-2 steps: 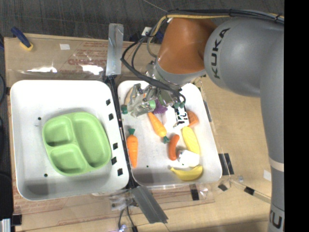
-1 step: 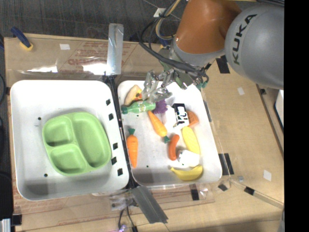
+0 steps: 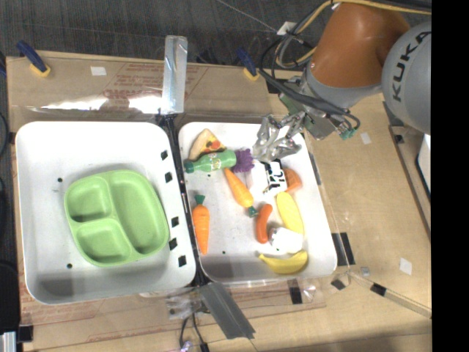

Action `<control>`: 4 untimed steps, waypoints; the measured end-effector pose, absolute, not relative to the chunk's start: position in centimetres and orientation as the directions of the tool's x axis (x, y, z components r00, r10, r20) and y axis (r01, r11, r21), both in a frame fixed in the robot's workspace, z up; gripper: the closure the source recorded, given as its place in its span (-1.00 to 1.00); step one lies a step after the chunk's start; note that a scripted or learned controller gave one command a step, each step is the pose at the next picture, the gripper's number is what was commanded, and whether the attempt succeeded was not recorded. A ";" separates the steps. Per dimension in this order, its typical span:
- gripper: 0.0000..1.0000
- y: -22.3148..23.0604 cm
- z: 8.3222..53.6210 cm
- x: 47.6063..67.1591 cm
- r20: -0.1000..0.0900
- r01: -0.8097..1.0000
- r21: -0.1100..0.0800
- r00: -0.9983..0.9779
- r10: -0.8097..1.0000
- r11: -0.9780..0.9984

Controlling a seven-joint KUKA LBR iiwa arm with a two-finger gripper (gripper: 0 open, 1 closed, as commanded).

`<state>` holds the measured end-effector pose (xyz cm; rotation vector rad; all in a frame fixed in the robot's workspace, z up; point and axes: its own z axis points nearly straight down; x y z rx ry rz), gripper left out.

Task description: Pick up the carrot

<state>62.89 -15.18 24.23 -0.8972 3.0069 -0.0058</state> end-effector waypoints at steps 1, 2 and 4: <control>1.00 -19.3 27.8 62.5 -0.003 -0.544 -0.005 -0.839 -0.544 0.839; 1.00 -19.0 29.6 52.2 -0.002 -0.504 -0.004 -0.863 -0.504 0.863; 1.00 -20.9 29.0 49.1 0.000 -0.870 0.002 -0.493 -0.870 0.493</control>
